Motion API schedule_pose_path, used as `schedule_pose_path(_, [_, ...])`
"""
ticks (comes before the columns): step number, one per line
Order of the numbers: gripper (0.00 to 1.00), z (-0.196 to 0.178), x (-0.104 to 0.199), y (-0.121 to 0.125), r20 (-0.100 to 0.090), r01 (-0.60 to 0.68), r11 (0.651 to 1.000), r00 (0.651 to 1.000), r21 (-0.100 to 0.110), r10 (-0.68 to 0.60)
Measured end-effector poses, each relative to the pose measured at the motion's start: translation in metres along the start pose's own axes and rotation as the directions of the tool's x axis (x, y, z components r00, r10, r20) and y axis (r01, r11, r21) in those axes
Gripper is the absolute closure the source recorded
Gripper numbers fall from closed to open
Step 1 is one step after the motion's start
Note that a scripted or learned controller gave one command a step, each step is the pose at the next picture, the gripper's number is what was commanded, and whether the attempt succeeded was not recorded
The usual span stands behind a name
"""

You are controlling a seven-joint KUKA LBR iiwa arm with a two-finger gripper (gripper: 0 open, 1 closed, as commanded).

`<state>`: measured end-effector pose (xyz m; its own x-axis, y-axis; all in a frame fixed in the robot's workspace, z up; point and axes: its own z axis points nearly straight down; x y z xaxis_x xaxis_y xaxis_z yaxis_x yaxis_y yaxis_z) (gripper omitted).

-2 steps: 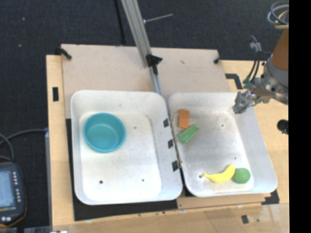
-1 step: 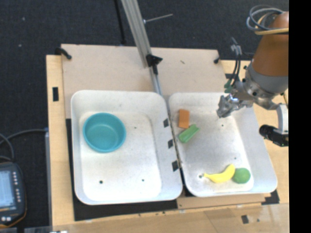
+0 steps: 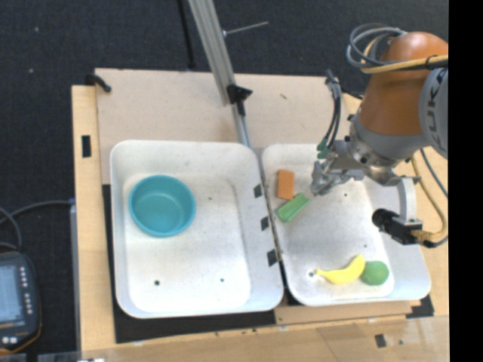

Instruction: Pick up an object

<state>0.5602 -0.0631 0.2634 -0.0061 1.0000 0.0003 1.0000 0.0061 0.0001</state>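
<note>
The gripper [image 3: 323,181] hangs over the upper part of the right bin [image 3: 400,281], carried by the grey arm [image 3: 396,89] with its orange band that reaches in from three o'clock; whether it is open or closed cannot be told from this slanted view, and nothing shows held in it. Just beside it, at about eight o'clock from the tip, lies a green block [image 3: 292,207], tilted, and at nine o'clock an orange block [image 3: 285,184] close to the bin's left wall. Well apart, toward five o'clock near the bin's lower edge, a yellow banana [image 3: 342,272] lies touching or almost touching a green ball [image 3: 375,273]. The left bin [image 3: 219,277] holds a teal bowl [image 3: 162,205], upright, in its left half.
</note>
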Motion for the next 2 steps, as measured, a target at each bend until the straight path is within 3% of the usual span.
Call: schedule_pose_path(2, [1.0,0.001,0.109,-0.022,-0.001,0.002,1.0,1.0,0.0,-0.002])
